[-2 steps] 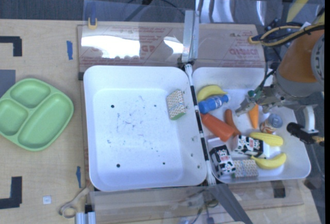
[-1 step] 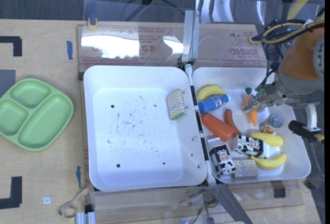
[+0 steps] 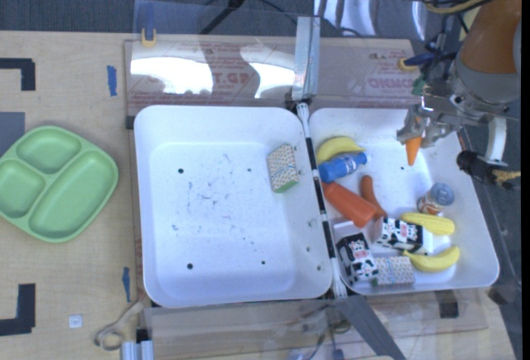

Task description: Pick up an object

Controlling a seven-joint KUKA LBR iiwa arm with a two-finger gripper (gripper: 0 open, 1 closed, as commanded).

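Observation:
My gripper (image 3: 416, 133) hangs over the back right part of the right bin (image 3: 480, 222). It is shut on a small orange carrot (image 3: 411, 152), which points down and is lifted off the bin floor. Below and to the left lie a yellow banana (image 3: 334, 147), a blue bottle (image 3: 341, 167), an orange-red bottle (image 3: 351, 203) and a second small orange piece (image 3: 370, 192). At the front of this bin are two more bananas (image 3: 428, 223) (image 3: 437, 258), cow-patterned boxes (image 3: 358, 256) and a small jar (image 3: 436, 197).
The left bin (image 3: 166, 267) holds one patterned sponge-like block (image 3: 283, 166) near its right wall. A green divided plate (image 3: 54, 182) rests on the bench at far left. Clear panels (image 3: 215, 69) stand behind both bins.

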